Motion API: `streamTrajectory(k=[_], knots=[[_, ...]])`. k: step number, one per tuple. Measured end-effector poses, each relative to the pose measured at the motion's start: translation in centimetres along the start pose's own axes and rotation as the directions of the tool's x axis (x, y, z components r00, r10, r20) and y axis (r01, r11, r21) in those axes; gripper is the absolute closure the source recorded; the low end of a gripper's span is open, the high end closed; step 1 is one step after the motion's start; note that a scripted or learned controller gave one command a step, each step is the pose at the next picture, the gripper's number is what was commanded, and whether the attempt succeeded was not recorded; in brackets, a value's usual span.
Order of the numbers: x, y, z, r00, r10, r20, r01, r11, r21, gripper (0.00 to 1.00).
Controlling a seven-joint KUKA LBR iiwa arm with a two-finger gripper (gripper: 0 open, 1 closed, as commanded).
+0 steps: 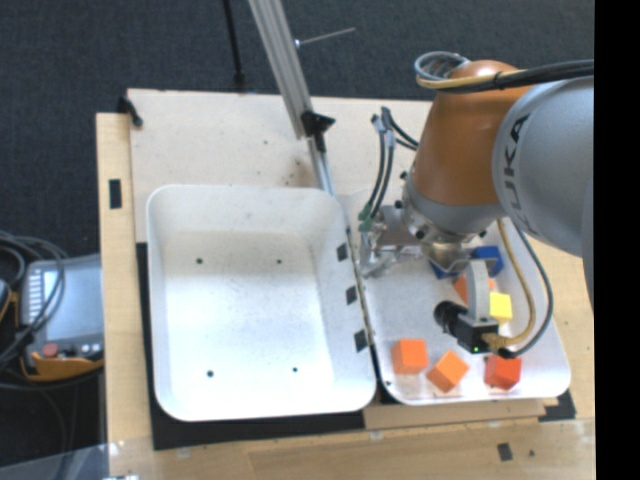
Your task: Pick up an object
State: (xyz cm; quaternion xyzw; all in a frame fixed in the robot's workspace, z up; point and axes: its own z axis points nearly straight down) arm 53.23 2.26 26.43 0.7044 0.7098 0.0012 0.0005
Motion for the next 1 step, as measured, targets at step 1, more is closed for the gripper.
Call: streamTrajectory(k=[1], knots=[[4.39, -0.53, 1.14, 1.0, 0.002, 0.001, -0.002, 1.0, 0.003, 1.0]])
